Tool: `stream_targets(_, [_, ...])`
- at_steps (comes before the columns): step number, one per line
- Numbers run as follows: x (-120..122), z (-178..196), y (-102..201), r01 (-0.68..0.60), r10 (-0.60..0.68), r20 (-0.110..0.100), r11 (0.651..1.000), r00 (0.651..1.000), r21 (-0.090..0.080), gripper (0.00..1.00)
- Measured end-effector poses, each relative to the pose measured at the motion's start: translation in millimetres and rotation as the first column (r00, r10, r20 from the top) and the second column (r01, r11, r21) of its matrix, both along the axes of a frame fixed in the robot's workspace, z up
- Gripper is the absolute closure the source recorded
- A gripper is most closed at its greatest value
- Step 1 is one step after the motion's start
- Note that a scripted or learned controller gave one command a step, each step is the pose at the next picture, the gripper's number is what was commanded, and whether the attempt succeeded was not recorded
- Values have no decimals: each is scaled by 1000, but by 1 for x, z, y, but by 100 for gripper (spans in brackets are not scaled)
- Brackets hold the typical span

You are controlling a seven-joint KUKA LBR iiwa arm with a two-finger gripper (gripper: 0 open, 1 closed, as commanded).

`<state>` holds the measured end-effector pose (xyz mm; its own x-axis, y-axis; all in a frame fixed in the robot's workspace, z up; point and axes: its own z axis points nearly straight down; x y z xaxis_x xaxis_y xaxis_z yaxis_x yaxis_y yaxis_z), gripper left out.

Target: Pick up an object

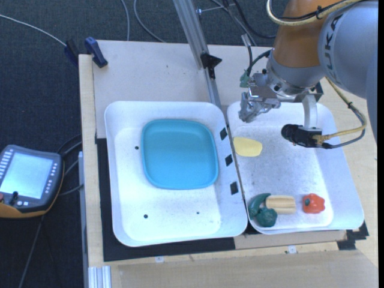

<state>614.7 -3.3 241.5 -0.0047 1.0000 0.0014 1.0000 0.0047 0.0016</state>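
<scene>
Jaws (pixel 251 110) above right bin (pixel 345 179), possibly empty | four objects | one plate (pixel 179 153)

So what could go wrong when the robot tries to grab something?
The gripper hangs near the back wall of the right bin, above the yellow piece. That piece looks flat and smooth, so the grab might slip off. It also lies close to the wall between the bins, which the gripper could bump. The green, tan and red toys crowd one corner.
</scene>
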Motion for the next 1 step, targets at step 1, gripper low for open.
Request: stream_targets(1, [-9, 4, 60, -1, 1, -1, 1000, 1000, 0, 100])
